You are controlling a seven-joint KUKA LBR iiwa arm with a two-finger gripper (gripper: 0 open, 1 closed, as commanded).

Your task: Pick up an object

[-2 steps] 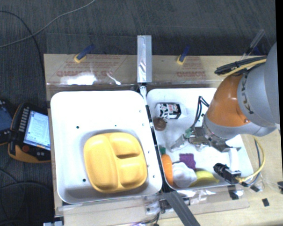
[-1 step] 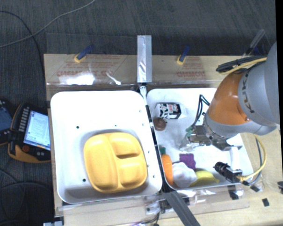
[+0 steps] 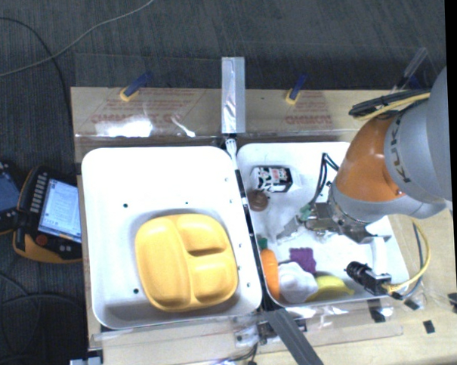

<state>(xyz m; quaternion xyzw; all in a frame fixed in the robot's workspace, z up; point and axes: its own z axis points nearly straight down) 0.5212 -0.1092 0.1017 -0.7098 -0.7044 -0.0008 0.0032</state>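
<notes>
**binwatcher:** The closest candidate is the small purple blocky object, lying in the front half of the right shallow white plastic bin. The robot's grey two-finger gripper hangs over the middle of that bin, just behind the purple one. From this angle there's no telling whether it's released or clenched.

**kuka_fan:** The purple one sits in a little pile. A white lumpy soft object is right up against its front. An orange carrot-shaped toy lies along the bin's left wall. A yellow banana-shaped piece is just right of the white lump. Well apart from the pile, at the back, stands a small black-and-white carton. A round brown object is just in front of it by the left wall.

**binwatcher:** The left white bin holds a yellow divided plastic tray, lying flat and turned a bit. The grey arm with its orange band reaches in over the right bin's far side. Off the wooden bench, on the dark carpet to the left, lies a handheld controller with a lit screen.
</notes>
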